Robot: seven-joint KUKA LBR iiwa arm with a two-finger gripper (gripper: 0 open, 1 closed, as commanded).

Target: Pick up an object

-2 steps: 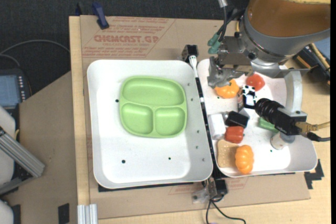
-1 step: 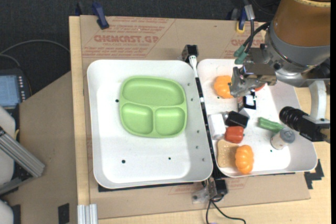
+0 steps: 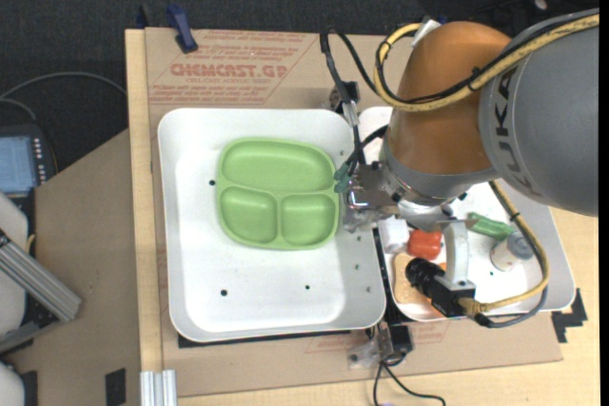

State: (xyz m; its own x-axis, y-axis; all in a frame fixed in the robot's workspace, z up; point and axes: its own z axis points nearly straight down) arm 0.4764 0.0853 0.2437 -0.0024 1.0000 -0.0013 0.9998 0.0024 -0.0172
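The claw (image 3: 354, 195) hung at centre frame, right against the green tray's (image 3: 276, 193) right edge in the left bin (image 3: 190, 233); the tray lay just left of it. Its state I cannot tell.

Even, fairly bright overhead light; the left white bin (image 3: 190, 233) nearly washes out, with soft shadow along its rim. A sheen lies on the orange band (image 3: 442, 109); detail is slightly soft and grainy throughout.
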